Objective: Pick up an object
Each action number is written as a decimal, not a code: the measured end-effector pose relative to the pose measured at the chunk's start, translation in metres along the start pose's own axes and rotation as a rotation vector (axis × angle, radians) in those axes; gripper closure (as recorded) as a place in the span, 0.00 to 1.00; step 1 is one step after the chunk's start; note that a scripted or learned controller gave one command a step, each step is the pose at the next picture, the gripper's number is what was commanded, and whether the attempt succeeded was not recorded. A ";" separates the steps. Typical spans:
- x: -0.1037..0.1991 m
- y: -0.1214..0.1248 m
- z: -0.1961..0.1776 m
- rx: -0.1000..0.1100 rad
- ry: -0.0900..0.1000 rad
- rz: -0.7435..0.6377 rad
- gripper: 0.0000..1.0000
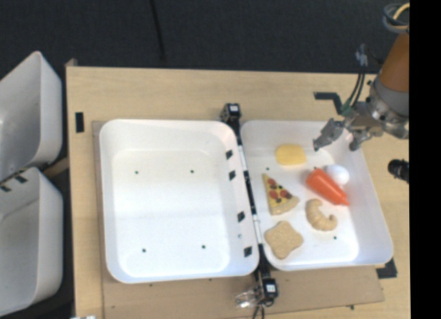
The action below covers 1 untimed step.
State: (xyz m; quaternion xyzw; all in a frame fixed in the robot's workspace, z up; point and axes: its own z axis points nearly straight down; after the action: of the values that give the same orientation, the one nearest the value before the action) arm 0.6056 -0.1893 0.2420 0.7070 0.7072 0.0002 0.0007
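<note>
The right bin (365, 238) holds toy food: a yellow block (291, 154), an orange carrot (326, 186), a white egg (337, 173), a pizza slice (278, 194), a croissant (321, 215) and a slice of toast (283, 239). My gripper (341, 136) hangs over the bin's far right corner, above and right of the yellow block. Its two fingers are spread apart, and nothing sits between them.
The left bin (110, 193) lies beside the right one, joined by black clips along the middle. White containers (24, 173) stand at the far left of the bench. The arm's orange band (394, 69) rises at the right.
</note>
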 end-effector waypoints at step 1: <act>-0.009 -0.123 0.070 0.014 0.004 0.007 0.00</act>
State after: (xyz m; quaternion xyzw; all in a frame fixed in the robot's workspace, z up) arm 0.4825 -0.1984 0.1719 0.7094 0.7048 -0.0033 -0.0059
